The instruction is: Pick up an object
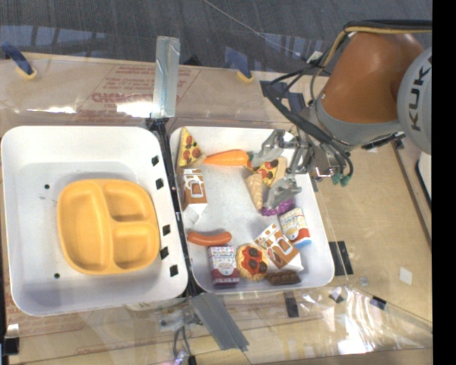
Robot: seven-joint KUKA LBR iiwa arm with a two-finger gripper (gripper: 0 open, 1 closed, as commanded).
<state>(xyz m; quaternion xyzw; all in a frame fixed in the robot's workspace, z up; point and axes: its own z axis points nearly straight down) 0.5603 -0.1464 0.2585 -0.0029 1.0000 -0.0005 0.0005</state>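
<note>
Nearest the camera, a brown bar [282,277] lies at the right bin's [323,268] near edge, untouched. Farther back, the gripper [277,175] is low over a pizza slice [263,178] beside the carrot [226,157]; whether it grips I cannot tell. Nothing looks lifted, so the pick seems unfinished. Left, a yellow tray [106,225] sits apart.

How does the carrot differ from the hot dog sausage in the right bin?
The carrot is orange and tapered, lying near the bin's far edge by the gripper. The sausage is reddish-brown, evenly thick with rounded ends, lying nearer the front. Both lie flat, roughly crosswise.
</note>
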